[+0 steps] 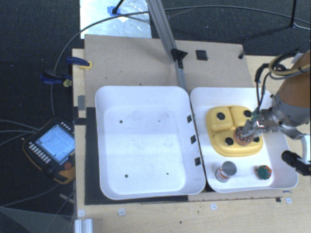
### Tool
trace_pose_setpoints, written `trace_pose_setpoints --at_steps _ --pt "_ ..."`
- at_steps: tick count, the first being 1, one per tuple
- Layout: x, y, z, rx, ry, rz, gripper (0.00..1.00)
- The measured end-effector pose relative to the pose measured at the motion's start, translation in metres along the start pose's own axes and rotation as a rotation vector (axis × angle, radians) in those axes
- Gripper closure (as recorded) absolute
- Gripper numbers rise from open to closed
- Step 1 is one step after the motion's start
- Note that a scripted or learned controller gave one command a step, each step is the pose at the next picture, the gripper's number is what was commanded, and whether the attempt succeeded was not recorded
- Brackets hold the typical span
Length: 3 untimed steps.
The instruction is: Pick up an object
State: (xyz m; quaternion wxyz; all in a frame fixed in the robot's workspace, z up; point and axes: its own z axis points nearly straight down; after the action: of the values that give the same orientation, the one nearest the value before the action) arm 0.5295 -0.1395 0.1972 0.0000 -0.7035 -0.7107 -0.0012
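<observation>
Target candidate: a yellow moulded piece [232, 130], broad and lumpy with dark round holes in its top, lying in the right bin [284, 181] toward the back half. On its front right part sits a small brownish round object [241, 136], and the gripper [252, 128] is right over or against it, coming in from the right on the grey arm [294, 101] with the orange band. Cannot tell from here whether the fingers are open or closed; the wrist and cabling blur into the object, and nothing is clearly seen between them, so no grasp is recorded. Also in the right bin, near the front wall: a small grey-and-red canister [225, 171] and, well apart to its right, a small green and orange item [263, 172]. The left bin [104, 110] sits beside it on the table [214, 67]; a teach pendant [51, 147] lies off the left edge. Risks as I judge them: the brown object rests on a curved yellow surface, so a closing pinch could roll it off or push it sideways; the yellow piece looks too wide to span, and a descent slightly off centre could press on it and tilt it instead of catching anything.
</observation>
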Motion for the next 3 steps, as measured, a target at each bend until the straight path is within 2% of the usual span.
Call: trace_pose_setpoints --at_steps 2,3 --pt "0.109 0.025 -0.023 -0.001 0.000 0.000 1.00" --pt "0.159 0.026 -0.033 0.000 0.001 -0.001 1.00"
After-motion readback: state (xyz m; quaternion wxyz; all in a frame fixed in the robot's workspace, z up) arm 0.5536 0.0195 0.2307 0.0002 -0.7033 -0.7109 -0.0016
